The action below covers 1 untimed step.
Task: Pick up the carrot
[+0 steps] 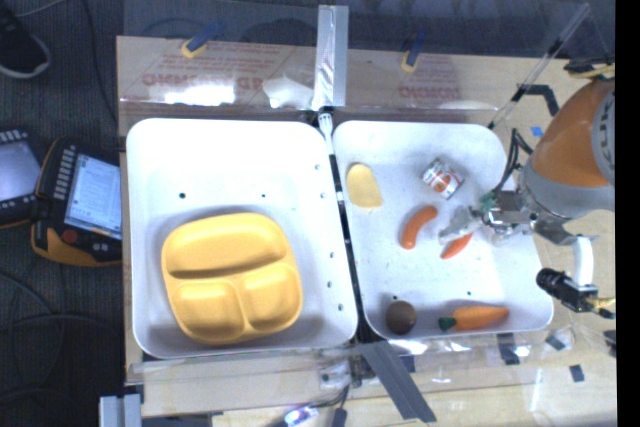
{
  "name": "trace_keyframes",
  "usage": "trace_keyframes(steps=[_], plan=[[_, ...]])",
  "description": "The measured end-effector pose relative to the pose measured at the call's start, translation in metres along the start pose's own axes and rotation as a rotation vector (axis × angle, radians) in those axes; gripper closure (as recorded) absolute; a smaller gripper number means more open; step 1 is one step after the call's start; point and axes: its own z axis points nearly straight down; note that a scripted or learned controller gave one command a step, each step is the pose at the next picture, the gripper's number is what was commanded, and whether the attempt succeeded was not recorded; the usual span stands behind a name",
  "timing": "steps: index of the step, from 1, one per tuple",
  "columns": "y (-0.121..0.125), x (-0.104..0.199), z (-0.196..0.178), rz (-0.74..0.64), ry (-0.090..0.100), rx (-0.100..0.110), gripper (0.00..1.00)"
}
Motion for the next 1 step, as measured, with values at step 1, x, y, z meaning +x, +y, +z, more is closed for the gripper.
trace_keyframes(steps=[1], plan=[[-0.0429, 0.0237, 0.0196, 0.007, -0.016, -0.024, 0.0]])
